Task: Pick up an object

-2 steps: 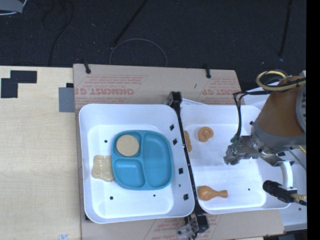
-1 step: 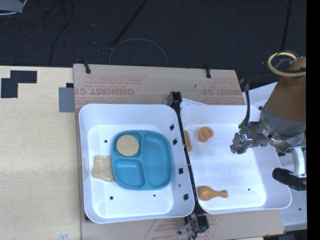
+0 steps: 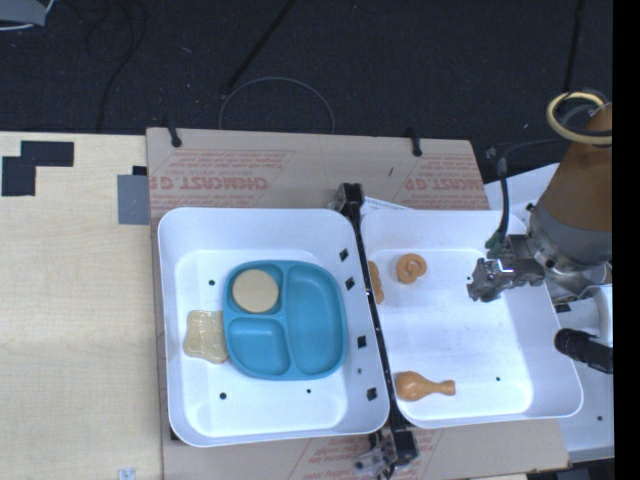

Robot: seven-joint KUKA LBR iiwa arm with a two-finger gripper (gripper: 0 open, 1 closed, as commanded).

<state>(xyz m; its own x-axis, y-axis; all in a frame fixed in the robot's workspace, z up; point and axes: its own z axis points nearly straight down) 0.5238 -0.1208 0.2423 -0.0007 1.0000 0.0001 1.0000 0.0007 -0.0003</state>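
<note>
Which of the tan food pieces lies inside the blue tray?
The round flat one, in the upper left compartment of the blue tray. The pale slice lies outside beside it; the swirl and the drumstick are in the right bin.

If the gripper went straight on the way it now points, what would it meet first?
The gripper seems to point down into the right bin, over bare white floor. It would probably meet that floor first; the swirl pastry lies off to its left, apart. Depth is unclear from this slanted view.
</note>
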